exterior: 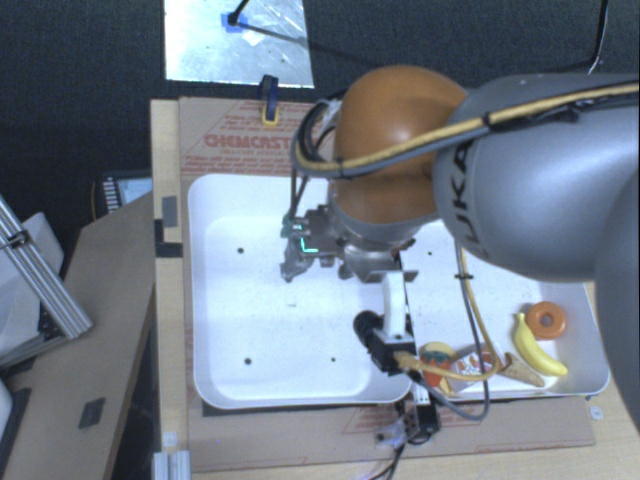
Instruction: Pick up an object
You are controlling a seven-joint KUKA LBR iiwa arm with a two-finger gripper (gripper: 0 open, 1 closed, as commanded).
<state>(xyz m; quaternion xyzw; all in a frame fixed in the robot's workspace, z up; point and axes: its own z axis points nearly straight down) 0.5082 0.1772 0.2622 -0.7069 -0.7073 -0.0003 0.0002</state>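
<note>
Nearest, in the right bin (590,373), a banana (538,347) lies just beside an orange ring (546,319), with more small items left of the banana. Farther back, the gripper (293,265) hangs over the left bin (215,388); whether it is clenched I cannot tell.

text: "CHEMCAST" in red | on: cardboard sheet (240,140) under bins | arm (540,188): "UKA" partly readable

Two white bins (215,298), one banana (538,350), one orange ring (546,319).
</note>
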